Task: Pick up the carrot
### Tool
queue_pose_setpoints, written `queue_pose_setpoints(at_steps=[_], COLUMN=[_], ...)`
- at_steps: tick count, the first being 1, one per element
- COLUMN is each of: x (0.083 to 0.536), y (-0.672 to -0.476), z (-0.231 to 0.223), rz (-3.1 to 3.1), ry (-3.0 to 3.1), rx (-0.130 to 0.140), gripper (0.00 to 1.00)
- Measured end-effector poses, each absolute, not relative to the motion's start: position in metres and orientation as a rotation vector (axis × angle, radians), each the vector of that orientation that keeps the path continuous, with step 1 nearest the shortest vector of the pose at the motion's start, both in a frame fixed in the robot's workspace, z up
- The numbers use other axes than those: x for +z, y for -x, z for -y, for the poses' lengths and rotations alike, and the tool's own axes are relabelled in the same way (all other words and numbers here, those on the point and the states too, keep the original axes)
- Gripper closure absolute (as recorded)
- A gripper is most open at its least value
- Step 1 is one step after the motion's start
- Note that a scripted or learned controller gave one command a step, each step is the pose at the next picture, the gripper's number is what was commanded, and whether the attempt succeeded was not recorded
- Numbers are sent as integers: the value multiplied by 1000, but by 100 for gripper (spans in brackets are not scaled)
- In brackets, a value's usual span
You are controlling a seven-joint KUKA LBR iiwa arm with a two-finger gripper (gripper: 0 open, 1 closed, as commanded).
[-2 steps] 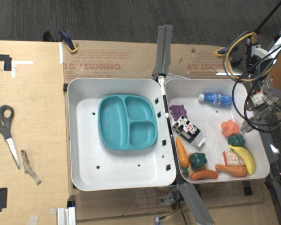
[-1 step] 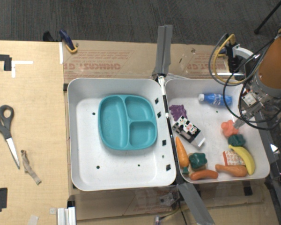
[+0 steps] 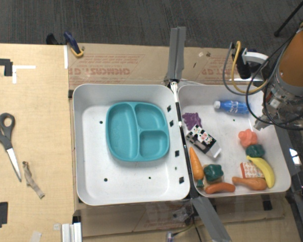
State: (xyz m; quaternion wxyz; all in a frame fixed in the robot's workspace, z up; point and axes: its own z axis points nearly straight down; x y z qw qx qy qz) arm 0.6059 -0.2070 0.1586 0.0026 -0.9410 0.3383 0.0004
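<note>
You see 2 bins: the left bin holds a teal divided plate — the right bin holds the carrot along its left wall, near a blue bottle.

A carrot lies against the right bin's left wall, beside a teal divided plate.

The arm is cut off at the right edge; scissors are clipped at the left edge.
</note>
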Motion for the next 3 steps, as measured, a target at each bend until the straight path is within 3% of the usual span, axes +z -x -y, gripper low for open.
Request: queue_pose_setpoints(at_steps=[1, 2, 3], x=[143, 175, 143], y=[-574, -507, -489], z=[214, 220, 219], rz=[-583, -332, -309], ry=[3084, 3120, 3122], rx=[-1, 0, 2], gripper=[100, 100, 100])
